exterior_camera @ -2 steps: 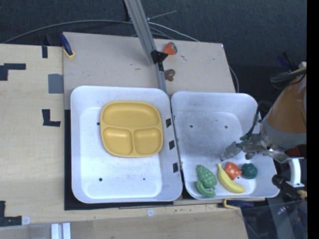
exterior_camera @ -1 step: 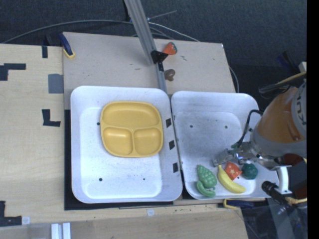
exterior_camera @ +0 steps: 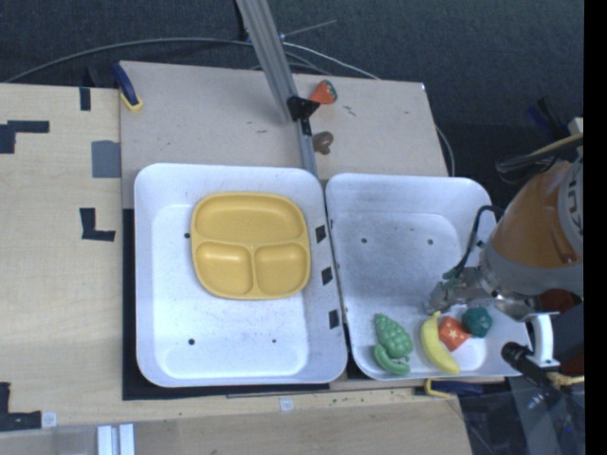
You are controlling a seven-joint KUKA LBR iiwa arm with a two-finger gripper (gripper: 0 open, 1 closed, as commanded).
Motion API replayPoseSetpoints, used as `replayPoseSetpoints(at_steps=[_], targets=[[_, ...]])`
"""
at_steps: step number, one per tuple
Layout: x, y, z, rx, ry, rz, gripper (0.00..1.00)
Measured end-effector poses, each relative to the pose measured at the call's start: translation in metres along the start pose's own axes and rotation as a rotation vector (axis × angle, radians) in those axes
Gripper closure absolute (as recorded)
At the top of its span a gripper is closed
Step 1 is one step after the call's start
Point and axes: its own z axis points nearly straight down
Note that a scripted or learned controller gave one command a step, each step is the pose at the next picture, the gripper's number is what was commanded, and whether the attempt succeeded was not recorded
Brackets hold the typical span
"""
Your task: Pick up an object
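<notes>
**benchwatcher:** So where does the hand (exterior_camera: 453, 292) sit relative to the stuff it could grab? It hangs over the right bin (exterior_camera: 398, 202), low toward that bin's near right corner, with the orange-banded arm (exterior_camera: 536, 226) coming in from the right side of the shot.

**gripgeek:** Yeah, and the pile is right under and just past it toward the camera. The banana (exterior_camera: 435, 343) is the closest candidate. It lies just below the hand in frame, a touch to the left of the fingertips, long axis running roughly away-from-camera to toward-camera with a slight curve. So the hand only has to drop and nudge toward the near rim.

**benchwatcher:** What about the red thing?

**gripgeek:** The red object (exterior_camera: 453, 334) is tucked against the banana's right side, and a teal object (exterior_camera: 477, 322) sits just right of that, nearly beneath the wrist. The green toy (exterior_camera: 391, 339) is farther left, apart from the hand. The yellow divided plate (exterior_camera: 251, 245) in the left bin (exterior_camera: 161, 282) is well away, not a realistic pick from here.

**benchwatcher:** Fingers apart or together?

**gripgeek:** Honestly can't tell, it's a dark tangle at that angle. Nothing visibly sits between them, so I'd call the pickup not yet done. One arm only, so no choice there.
</notes>
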Motion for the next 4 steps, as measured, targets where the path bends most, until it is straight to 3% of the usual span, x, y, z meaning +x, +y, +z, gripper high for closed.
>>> replayPoseSetpoints(at_steps=[2,3,4], targets=[[-0.01,0.001,-0.116,-0.007,-0.003,0.001,1.0],[-0.01,0.001,-0.106,0.001,-0.002,0.002,1.0],[0.044,0.023,-0.117,-0.002,0.001,-0.005,1.0]])
